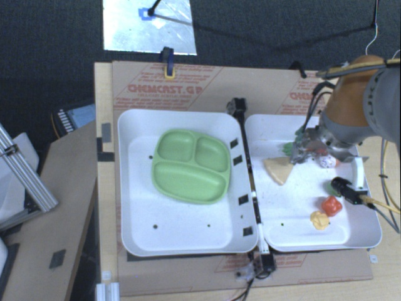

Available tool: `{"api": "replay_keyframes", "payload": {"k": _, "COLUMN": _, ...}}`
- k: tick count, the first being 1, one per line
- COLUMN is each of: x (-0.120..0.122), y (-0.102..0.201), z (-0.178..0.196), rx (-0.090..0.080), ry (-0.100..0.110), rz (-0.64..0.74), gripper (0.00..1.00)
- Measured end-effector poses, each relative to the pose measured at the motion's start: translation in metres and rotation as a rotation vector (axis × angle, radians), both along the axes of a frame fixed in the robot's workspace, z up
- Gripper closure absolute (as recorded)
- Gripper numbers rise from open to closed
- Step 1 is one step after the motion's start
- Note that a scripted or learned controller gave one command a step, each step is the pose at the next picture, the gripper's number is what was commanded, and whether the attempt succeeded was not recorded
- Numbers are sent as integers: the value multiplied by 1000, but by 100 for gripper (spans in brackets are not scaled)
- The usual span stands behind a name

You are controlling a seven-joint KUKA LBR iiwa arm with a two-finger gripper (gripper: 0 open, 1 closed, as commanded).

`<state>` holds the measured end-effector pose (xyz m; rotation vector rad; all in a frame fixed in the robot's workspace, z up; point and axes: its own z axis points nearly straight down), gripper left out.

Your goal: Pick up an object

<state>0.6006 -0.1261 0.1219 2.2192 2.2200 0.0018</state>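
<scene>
The only writing that can be read is printed in red on the brown protective sheet (pixel 207 80) that covers the table under the two bins. Just beyond the far edge of the left bin (pixel 182 182), the word "CHEMCAST GP" (pixel 165 88) runs in red capital letters, seen slightly slanted. More of the same red print repeats across the sheet to the right, near the far edge of the right bin (pixel 313 184), and along the near edge of the sheet, but those lines are too small and cut off to read.
</scene>
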Motion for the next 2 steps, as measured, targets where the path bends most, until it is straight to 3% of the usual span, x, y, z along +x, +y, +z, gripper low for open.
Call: {"api": "replay_keyframes", "payload": {"k": 2, "x": 10, "y": 2, "z": 88, "rx": 0, "ry": -1, "rz": 4, "gripper": 100}}
